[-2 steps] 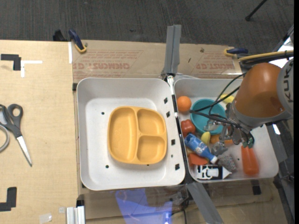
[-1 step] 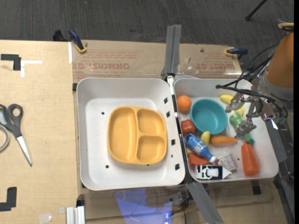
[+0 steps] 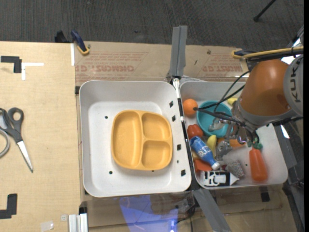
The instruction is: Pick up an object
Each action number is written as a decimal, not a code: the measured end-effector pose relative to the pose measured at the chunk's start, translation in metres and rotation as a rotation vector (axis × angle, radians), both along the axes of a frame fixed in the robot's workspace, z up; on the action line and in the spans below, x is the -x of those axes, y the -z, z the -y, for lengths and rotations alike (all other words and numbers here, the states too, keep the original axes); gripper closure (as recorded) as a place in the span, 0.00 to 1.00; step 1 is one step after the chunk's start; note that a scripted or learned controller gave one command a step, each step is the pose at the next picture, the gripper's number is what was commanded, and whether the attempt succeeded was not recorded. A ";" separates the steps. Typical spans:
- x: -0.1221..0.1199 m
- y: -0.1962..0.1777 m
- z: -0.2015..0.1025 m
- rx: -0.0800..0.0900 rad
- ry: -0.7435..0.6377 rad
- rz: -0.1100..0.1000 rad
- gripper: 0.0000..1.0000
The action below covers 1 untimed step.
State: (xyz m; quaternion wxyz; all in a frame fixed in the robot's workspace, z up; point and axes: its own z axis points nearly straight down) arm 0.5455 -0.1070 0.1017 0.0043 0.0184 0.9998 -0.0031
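Orange banding marks the arm lowered over the right bin (image 3: pixel 277 178), presumably to reach its clutter; the gripper (image 3: pixel 231 140) is poised above a blue bottle (image 3: pixel 202 150), its state cannot be told.

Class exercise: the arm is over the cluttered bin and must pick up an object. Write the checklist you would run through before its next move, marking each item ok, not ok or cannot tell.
1. Gripper over the right bin: ok.
2. Objects within reach, such as the blue bottle and teal bowl: ok.
3. One target clearly under the gripper: cannot tell; items are crowded.
4. Object already grasped: cannot tell.
5. Orange carrot lying apart from the pile: ok.
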 end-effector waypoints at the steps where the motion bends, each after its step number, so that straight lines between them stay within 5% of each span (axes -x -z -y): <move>1: -0.037 -0.055 0.056 -0.007 0.008 -0.008 0.00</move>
